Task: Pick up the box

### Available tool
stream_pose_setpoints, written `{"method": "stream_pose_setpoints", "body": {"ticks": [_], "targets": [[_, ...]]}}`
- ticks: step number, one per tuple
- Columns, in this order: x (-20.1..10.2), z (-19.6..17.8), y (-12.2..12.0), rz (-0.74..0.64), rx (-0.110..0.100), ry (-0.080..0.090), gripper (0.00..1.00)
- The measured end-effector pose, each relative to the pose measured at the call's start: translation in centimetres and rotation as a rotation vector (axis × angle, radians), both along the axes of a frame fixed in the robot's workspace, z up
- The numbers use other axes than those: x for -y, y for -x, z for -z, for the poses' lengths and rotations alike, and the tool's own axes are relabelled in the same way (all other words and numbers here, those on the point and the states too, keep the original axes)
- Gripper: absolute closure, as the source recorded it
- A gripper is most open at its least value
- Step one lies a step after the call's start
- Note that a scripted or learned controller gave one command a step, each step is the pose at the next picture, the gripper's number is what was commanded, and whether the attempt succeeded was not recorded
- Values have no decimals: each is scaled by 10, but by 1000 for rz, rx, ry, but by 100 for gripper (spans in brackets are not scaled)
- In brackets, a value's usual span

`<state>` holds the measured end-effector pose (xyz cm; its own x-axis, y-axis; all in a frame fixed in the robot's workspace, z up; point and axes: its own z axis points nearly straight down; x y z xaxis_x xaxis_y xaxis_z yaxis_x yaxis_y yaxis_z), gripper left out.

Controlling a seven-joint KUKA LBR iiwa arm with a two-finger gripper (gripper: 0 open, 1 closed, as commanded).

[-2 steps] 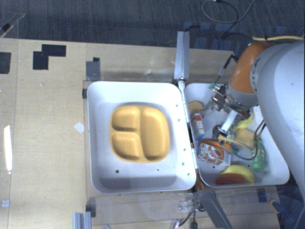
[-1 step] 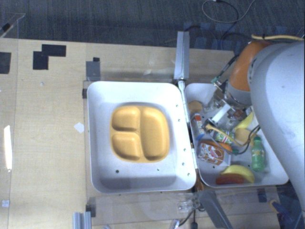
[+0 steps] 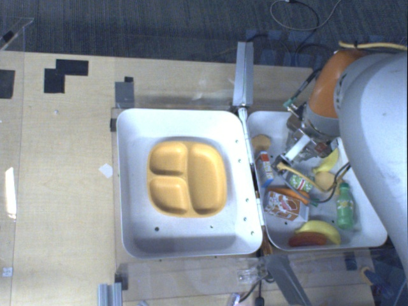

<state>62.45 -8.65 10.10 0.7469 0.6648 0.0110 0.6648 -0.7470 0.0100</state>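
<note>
The grey arm [image 3: 376, 139] covers the whole 3 o'clock side of the right bin [image 3: 319, 242], so that bin's far wall and much of its floor are hidden. The hand [image 3: 294, 153] reaches down into the bin's upper half from 1 o'clock; its tips are lost among the clutter, and whether they stand apart or together cannot be told.

The box [image 3: 284, 204], white with red and orange print, lies flat near the bin's 7 o'clock corner, close to the dividing wall, just below the hand and apart from it. A small packet [image 3: 296, 179] sits tilted between them. A banana [image 3: 320, 229] with a red piece lies at the bin's 6 o'clock edge, a green bottle [image 3: 345, 204] at 4 o'clock beside the arm, and a second banana [image 3: 329, 160] is partly hidden by the wrist.

The left bin [image 3: 127, 190] holds a yellow divided tray [image 3: 187, 176] at its centre, with bare floor all round it. The worktop [image 3: 57, 190] stretches open toward 9 o'clock.
</note>
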Motion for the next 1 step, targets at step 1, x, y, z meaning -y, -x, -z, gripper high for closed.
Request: {"method": "stream_pose_setpoints", "body": {"ticks": [1], "targets": [[-1, -11, -1, -8, 3, 0, 100]]}}
